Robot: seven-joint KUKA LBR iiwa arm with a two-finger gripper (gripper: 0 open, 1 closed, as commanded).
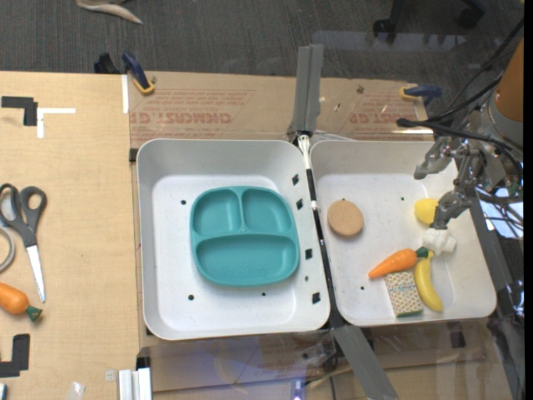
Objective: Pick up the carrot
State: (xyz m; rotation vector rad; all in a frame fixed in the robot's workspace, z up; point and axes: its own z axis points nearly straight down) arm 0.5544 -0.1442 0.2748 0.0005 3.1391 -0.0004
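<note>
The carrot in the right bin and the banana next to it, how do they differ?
The carrot is orange and tapers to a point, while the banana is yellow and curved. The carrot lies slanted across the bin; the banana runs nearly lengthwise toward the near wall. Both lie flat in the right bin, meeting near the carrot's green end.

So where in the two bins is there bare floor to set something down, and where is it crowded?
Free patches: the right bin floor behind the round cookie, and its front-left corner below the carrot. In the left bin, narrow strips around the teal plate. Crowded: the right bin's right side, where carrot, banana, sponge, lemon and the gripper cluster.
</note>
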